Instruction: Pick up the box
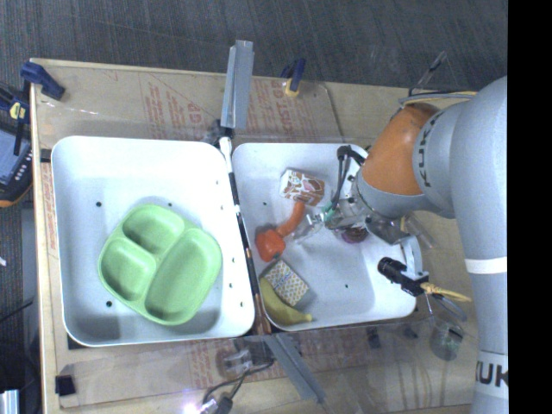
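So far we've got nothing lifted: the box point(287, 282) lies in the right bin point(362, 304) beside the banana point(285, 309), and the gripper point(323, 221) hovers nearby, its grip impossible to tell.

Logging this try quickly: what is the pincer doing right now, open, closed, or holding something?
Pincer: cannot be told. It sits low in the right bin, next to the small box and the carrot.
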`<state>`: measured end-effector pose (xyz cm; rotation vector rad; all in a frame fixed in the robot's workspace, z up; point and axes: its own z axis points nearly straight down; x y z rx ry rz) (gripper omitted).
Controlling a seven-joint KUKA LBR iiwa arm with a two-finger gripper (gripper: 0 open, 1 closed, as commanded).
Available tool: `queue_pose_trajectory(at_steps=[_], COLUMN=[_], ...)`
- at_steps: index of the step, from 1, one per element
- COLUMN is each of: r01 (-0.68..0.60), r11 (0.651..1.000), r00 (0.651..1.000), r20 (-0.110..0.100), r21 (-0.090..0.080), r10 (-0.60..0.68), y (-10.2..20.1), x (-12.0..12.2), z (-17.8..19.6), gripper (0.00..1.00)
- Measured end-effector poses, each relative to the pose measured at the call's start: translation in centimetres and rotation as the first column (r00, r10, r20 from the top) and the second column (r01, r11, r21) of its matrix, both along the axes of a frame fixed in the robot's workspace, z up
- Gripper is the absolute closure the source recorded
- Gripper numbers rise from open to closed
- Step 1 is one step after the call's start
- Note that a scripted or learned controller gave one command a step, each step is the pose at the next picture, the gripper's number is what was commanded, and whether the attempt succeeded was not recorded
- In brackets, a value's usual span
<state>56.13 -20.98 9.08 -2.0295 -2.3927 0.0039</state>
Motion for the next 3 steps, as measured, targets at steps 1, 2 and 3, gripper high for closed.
queue_pose_trajectory(at_steps=[1, 2, 3], r01=[-0.01, -0.045, 0.032], r11=[1.0, 0.999, 0.999], r00=[1.0, 0.999, 0.999], r20=[0.005, 0.003, 0.003], r21=[0.0, 0.0, -0.003], r10=[0.01, 0.045, -0.032], y=[-0.1, 0.0, 5.3], x=[2.9, 9.0, -2.5], z=[7.0, 0.1, 0.1], gripper=[0.0, 0.0, 0.0])
